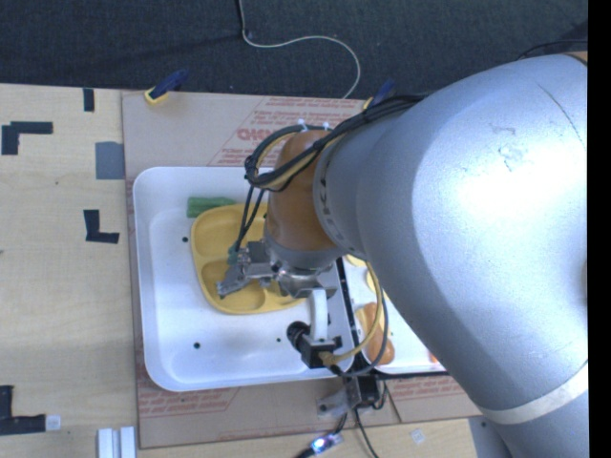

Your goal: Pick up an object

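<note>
My gripper [232, 277] hangs low in the left white bin [162, 256], right over a yellow dish-shaped object [221, 241]. The grey arm with its orange band covers the dish's right side. Its metal fingertips [229, 284] rest at the dish's lower left part; the view does not let me judge their spacing. A green block [207, 205] lies just beyond the dish's far edge, near the bin's back wall. An orange-brown object [375, 337] peeks out under the arm at the bin's right side.
The bin sits on a cardboard sheet [191, 132] over a wooden bench. Cables loop from the wrist down past the bin's front rim [239, 380]. A blue and yellow clip [164, 86] lies at the cardboard's far left corner. Bare white floor shows at the bin's front left.
</note>
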You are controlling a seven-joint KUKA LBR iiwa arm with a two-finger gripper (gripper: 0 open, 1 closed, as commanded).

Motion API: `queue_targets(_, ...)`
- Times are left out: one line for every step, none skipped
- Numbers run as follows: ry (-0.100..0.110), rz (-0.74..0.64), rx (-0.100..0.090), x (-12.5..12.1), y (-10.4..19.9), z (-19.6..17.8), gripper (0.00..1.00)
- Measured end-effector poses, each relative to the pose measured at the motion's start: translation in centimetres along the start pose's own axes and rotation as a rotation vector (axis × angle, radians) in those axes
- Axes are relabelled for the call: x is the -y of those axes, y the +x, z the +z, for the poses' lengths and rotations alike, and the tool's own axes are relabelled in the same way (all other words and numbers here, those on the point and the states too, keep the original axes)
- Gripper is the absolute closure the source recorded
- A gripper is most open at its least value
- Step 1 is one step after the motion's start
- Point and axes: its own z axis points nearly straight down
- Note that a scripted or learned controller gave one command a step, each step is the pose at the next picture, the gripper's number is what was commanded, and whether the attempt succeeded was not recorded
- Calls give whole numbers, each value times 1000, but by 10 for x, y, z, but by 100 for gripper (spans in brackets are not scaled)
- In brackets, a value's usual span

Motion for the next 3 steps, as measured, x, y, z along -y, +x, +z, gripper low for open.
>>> queue_targets(-25, 1, -5, 46, -13, 11, 0)
queue_targets(-9, 1, 2, -36, 47, 12, 0)
queue_targets(-23, 10, 2, 46, 68, 10, 0)
